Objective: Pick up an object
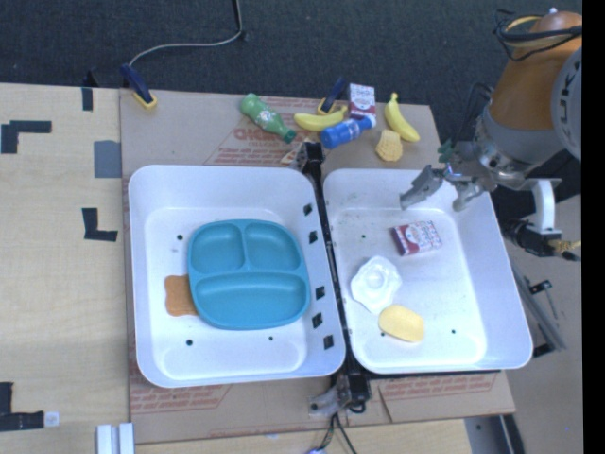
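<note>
Camera view: gripper [442,188] hangs above the far edge of the right bin [492,253], fingers spread, nothing between them. Claw reads as released.

Using the right bin as reference. Inside it: small red-and-white carton [417,238] near the middle toward the far side, lying flat, long axis running roughly left-right with a slight tilt. It's the item nearest the gripper, just in front of and below it, so my guess is that's the pick target. White fried-egg toy [375,283] sits nearer the camera from the carton, apart from it. Yellow lemon-shaped piece [403,324] is closer still, just beside the egg, long axis roughly left-right.

Left of the right bin: left bin [151,253] with a blue divided plate [250,272] lying flat, an orange slab [178,295] tucked partly under its left edge.

Beyond the right bin's far edge, on the cardboard: green bottle [266,117], two bananas [319,120], blue bottle [344,132]. Out of the bins, likely not candidates.
</note>
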### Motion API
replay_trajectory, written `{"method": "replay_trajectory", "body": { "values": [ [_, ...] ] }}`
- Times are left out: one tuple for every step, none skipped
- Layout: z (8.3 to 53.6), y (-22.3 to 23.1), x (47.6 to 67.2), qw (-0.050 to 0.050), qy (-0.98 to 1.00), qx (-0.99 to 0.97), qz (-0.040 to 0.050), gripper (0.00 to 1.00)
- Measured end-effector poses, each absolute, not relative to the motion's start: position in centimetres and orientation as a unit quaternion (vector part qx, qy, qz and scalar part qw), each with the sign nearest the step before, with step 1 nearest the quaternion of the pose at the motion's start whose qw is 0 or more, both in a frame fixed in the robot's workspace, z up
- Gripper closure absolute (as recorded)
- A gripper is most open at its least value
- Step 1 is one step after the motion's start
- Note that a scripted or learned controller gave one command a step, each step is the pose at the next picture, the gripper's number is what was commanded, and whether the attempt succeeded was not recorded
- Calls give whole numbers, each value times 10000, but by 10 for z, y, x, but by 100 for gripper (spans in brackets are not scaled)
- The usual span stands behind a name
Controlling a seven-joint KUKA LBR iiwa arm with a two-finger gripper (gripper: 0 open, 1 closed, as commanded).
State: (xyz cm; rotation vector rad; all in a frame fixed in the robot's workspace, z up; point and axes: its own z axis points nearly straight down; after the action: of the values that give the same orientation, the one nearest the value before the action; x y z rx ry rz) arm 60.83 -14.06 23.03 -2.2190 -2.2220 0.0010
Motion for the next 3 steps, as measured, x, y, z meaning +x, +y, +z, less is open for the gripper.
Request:
{"method": "replay_trajectory", "body": {
  "values": [
    [99, -143, 621, -26, -7077, -7065, -17, 0],
    [110, -145, 621, -58, -7076, -7065, -17, 100],
    [109, -145, 621, -55, -7075, -7066, -15, 0]
  ]
}}
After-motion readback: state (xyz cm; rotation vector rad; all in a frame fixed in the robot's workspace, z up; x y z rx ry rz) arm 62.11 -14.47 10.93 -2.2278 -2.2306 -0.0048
